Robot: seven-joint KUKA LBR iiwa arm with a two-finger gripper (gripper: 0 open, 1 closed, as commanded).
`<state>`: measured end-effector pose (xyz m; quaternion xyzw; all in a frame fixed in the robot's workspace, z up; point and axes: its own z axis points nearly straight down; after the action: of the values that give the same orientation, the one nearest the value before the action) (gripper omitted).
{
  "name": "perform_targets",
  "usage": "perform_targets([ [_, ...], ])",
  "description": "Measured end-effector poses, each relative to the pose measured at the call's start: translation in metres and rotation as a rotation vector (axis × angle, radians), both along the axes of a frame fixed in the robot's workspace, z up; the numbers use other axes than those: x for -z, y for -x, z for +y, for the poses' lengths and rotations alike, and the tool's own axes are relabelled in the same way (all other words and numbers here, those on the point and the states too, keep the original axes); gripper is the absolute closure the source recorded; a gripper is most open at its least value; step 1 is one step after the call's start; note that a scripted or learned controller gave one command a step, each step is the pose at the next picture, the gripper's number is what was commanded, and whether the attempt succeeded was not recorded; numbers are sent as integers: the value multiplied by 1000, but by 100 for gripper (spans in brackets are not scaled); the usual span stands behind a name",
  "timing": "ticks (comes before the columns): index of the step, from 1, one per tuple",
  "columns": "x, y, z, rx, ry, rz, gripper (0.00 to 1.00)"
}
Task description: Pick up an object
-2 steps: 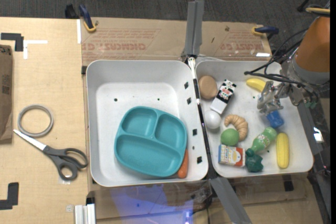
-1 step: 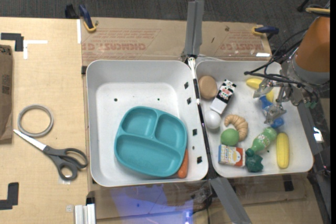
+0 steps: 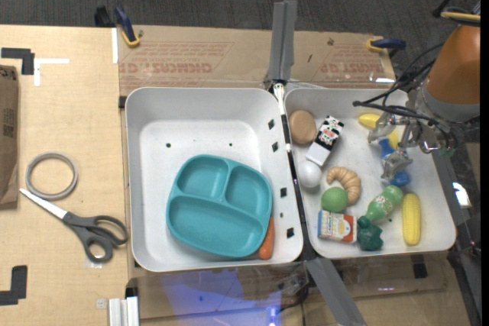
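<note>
Gripper [image 3: 399, 140] of metal hangs over the right white plastic bin [image 3: 435, 244], above a small blue toy [image 3: 397, 168]; whether its fingers are spread or pressed together cannot be told. Just below that toy lie a green bottle [image 3: 384, 204] and a yellow corn cob [image 3: 411, 218].

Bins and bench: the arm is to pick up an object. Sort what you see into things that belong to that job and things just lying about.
Belonging to the job:
gripper
croissant
green ball
corn cob
egg
teal tray
carrot

Lying about on the bench:
scissors
tape roll
</note>
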<state>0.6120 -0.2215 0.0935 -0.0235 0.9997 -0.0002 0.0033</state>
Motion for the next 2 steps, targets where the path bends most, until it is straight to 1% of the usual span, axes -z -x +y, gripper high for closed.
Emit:
perform_targets([
  [1,0,19,1,39,-1,2,0],
  [2,0,-3,5,27,0,0,0],
])
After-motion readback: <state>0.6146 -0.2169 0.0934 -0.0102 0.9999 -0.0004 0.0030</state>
